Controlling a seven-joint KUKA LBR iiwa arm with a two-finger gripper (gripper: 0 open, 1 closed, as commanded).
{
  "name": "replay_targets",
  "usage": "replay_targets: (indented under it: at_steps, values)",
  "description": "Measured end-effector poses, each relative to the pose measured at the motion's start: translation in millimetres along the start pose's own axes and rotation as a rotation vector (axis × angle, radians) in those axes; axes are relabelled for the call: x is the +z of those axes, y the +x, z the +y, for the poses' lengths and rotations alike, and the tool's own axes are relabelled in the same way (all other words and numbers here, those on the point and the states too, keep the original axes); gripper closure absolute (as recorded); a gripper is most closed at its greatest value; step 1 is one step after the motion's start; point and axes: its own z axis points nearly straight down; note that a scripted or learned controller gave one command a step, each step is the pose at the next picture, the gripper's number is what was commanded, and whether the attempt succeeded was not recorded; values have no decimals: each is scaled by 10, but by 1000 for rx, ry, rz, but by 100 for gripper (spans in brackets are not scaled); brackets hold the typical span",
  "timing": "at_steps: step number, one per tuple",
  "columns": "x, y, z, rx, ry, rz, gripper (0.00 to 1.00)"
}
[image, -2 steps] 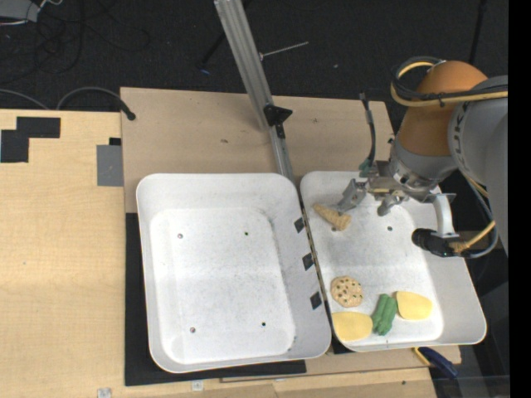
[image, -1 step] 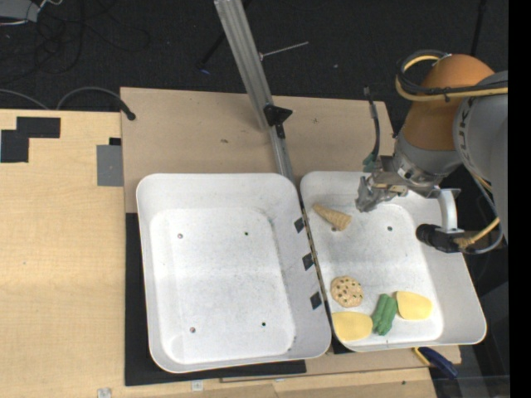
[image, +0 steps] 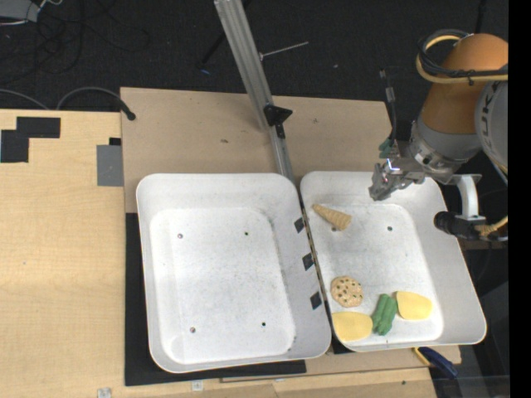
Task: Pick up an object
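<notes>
Jaws [image: 383,187] hang above the far edge of the right bin [image: 452,247]; whether they are parted or clenched we cannot tell, and nothing shows between them. We judge the ice-cream cone [image: 332,216] the nearest pick: it lies toward the left bin [image: 158,247], near the divide, long axis running across the bin. Cookie [image: 346,290], green pod [image: 384,313] and two yellow pieces [image: 413,305] cluster well apart at the bin's near edge.

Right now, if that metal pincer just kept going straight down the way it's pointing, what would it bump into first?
Probably bare floor of the right-hand shallow white bin, near its far edge. The metal pincer hangs there, right of the tan cone-shaped piece, though depth is hard to judge.
</notes>
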Motion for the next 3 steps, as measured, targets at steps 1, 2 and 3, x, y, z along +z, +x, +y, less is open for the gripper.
replay_targets:
  at_steps: [1,2,3]
  values:
    - [-534,-12,10,-3,-2,0,100]
    - [-395,488,-102,-7,7,3,100]
    - [-255,967,-288,-6,8,3,100]
